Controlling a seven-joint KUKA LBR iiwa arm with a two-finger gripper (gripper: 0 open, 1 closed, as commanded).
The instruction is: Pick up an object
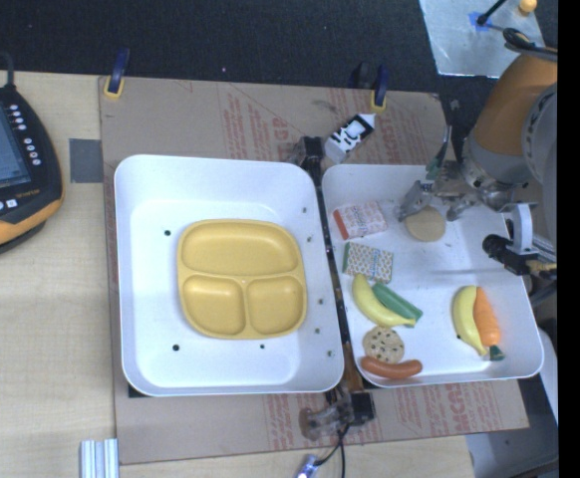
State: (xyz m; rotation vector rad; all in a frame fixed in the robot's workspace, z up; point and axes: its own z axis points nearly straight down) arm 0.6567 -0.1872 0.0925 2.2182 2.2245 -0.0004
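My gripper (434,207) hangs over the back of the right bin (439,267), its fingers spread open. A tan round piece (426,228) lies just in front of and below the fingertips, not between them. Also in this bin are a red-and-white packet (360,219), a green patterned packet (368,260), a banana (373,302) beside a green pod (399,303), a cookie (383,345), a sausage (391,368), and a second banana (463,315) next to a carrot (485,322).
The left bin (141,267) holds a yellow divided plate (241,275). A control pendant (6,167) lies on the bench at far left. A black-and-white item (350,134) sits behind the bins. The arm's grey body (514,137) fills the right side.
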